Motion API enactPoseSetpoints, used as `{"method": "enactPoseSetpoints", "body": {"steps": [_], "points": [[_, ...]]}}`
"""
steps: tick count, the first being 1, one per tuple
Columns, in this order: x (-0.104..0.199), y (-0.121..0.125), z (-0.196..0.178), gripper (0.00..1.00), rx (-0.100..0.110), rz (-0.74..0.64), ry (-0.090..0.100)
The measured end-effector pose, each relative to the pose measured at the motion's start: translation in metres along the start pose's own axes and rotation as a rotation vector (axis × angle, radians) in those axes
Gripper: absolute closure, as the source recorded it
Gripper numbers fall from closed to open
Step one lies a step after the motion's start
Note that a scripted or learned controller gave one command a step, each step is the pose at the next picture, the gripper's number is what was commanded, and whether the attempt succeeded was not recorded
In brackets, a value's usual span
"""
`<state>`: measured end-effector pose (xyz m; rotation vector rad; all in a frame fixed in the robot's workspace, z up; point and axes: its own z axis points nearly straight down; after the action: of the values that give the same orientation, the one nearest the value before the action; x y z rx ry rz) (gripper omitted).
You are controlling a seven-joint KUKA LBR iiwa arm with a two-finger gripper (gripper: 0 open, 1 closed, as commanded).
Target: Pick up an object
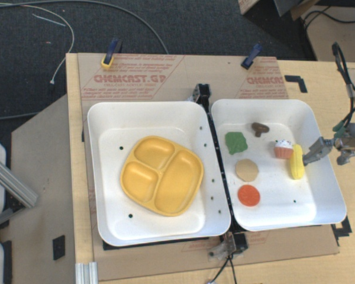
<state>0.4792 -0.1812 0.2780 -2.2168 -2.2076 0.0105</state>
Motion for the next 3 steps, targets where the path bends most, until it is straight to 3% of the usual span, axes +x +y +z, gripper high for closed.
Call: {"method": "enactPoseSetpoints", "body": {"steps": [1, 3], "points": [[0.001, 0.002, -0.006, 0.0, -0.013, -0.004, -0.003], [-0.005, 0.001, 0.096, 0.0, -0.009, -0.004, -0.001]]}}
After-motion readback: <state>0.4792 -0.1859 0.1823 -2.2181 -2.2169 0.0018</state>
